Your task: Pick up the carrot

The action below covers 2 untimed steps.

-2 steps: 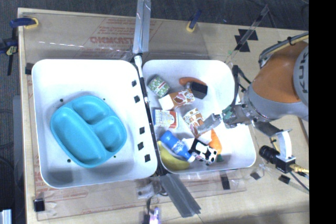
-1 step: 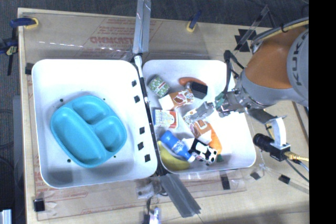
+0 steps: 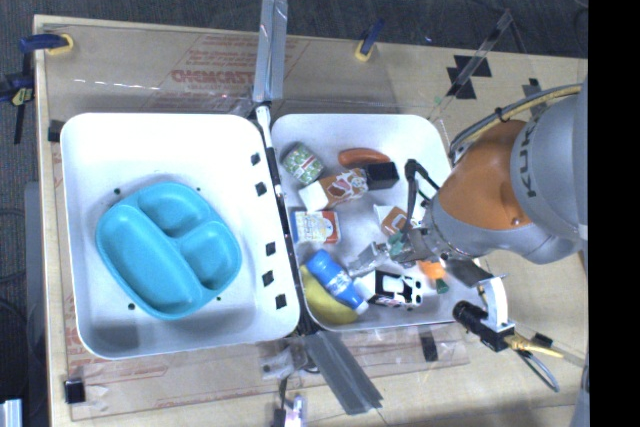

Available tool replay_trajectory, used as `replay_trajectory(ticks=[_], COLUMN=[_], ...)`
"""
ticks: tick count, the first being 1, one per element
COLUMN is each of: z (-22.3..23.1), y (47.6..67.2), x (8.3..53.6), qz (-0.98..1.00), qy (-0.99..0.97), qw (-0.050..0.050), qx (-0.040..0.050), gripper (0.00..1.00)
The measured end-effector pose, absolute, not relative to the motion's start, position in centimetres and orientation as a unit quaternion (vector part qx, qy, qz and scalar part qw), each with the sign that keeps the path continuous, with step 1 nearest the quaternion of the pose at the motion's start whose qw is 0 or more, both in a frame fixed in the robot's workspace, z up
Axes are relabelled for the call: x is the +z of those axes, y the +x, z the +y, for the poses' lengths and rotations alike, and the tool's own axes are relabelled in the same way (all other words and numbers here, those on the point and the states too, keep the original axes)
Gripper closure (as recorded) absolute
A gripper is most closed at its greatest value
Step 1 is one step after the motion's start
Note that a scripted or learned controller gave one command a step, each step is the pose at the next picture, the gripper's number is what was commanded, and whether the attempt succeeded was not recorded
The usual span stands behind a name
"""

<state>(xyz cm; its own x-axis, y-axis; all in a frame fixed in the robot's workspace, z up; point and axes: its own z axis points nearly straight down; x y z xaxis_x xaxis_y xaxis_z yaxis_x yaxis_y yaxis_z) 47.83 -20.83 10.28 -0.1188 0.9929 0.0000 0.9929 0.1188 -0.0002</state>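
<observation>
The gripper (image 3: 412, 245) is low in the right bin (image 3: 420, 127); its opening cannot be determined. The carrot (image 3: 431, 269) lies just beside it at 4 o'clock. Step: approach. Next: centre over the carrot, close.

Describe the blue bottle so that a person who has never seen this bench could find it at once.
Look at the right-hand white bin, the one crowded with small items. Near its front left corner, the blue bottle lies on its side, resting against the yellow banana at the bin's front edge. It is the only blue thing in that bin, with a white band around its middle.
</observation>
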Motion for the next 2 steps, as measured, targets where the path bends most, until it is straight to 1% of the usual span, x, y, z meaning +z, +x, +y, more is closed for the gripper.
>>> replay_trajectory(ticks=[1, 2], z=[-21.1, -18.0], y=[47.8, 47.7], x=[25.1, 20.1], qz=[-0.773, -0.77], qy=[-0.634, -0.638], qw=[-0.001, 0.001], qx=[0.0, 0.0008], gripper=[0.0, 0.0])
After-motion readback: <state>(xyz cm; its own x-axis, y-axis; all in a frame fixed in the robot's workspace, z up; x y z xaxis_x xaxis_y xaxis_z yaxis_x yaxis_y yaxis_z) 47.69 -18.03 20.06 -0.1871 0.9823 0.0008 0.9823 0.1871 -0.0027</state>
